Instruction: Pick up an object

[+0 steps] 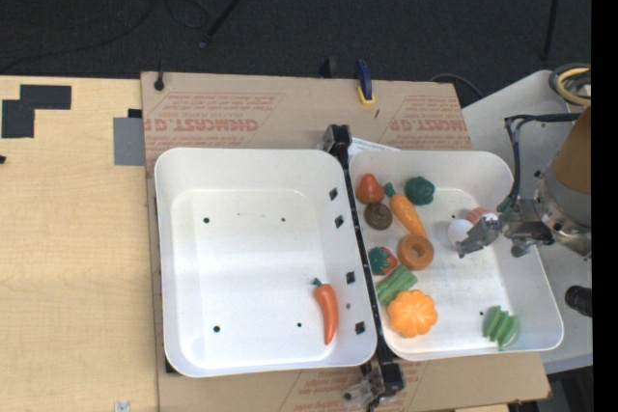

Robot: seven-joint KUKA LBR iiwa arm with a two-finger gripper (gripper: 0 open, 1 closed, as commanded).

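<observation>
The arm comes in from the right edge, its orange band up above the wrist, and the tool (480,234) hangs low over the right-hand part of the right bin (526,207). Its dark fingers point leftward; from this angle one cannot tell whether they are open or closed. Just at their tips sits a small white object with a reddish edge (464,225), too blurred to name, and whether it lies between the fingers or only beside them cannot be made out.

The right bin is crowded along its left side. Up top there is a red-orange piece (369,188) and, a little to its right, a dark green lump (419,190). Below them a brown round piece (378,216) sits next to an orange carrot (408,216) lying at a slant. Under the carrot's lower end rests a brown ring like a doughnut (416,253). To the ring's left sits a small red and green piece (382,260), then a green pod (395,285), and under that a round orange pumpkin (412,314). Well apart, in the bin's lower right corner, lies a green ribbed vegetable (500,326).

The left bin (193,171) holds a single red-orange chilli with a green stem (327,310), near its lower right corner. Both bins rest on brown cardboard (241,116) on the table (68,256).
</observation>
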